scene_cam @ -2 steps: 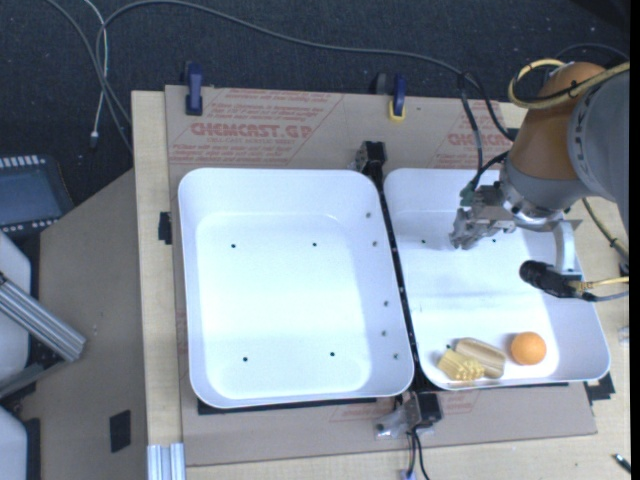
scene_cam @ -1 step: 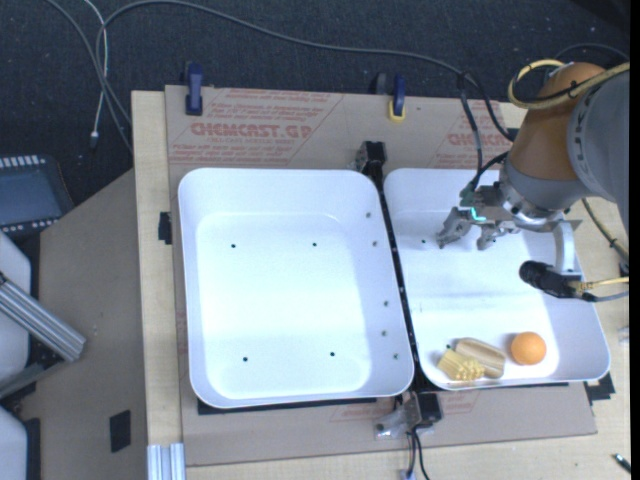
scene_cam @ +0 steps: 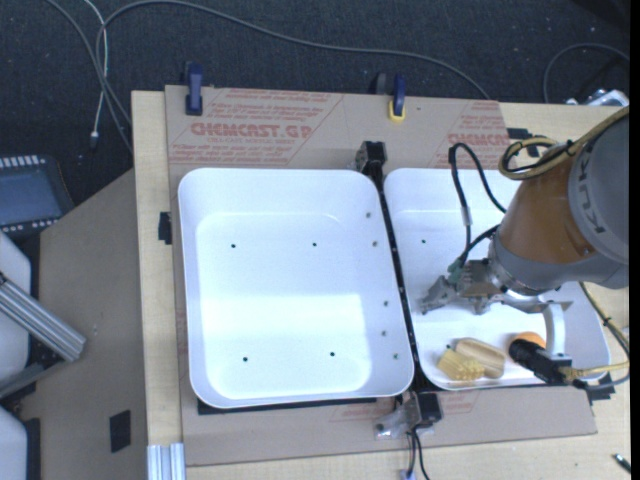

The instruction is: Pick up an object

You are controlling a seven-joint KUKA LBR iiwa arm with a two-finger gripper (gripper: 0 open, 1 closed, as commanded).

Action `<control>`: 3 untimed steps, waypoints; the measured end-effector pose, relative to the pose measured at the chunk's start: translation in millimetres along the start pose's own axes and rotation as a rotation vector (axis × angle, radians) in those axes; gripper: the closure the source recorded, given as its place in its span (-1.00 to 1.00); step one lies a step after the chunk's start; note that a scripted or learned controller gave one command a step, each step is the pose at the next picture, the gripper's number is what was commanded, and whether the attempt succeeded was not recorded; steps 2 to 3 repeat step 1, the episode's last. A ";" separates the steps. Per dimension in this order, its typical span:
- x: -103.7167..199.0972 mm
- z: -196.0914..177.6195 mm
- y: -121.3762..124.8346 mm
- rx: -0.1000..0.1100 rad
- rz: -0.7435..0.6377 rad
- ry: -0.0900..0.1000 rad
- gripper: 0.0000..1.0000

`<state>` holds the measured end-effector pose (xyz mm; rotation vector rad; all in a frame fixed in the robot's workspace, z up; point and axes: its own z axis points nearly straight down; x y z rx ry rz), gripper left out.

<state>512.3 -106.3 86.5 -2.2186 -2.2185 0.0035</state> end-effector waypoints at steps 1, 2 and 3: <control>-5.5 -1.6 46.2 -0.006 -0.001 -0.002 -1.00; -5.5 -1.6 46.2 -0.006 -0.001 -0.002 -1.00; -5.5 -1.6 46.2 -0.006 -0.001 -0.002 -1.00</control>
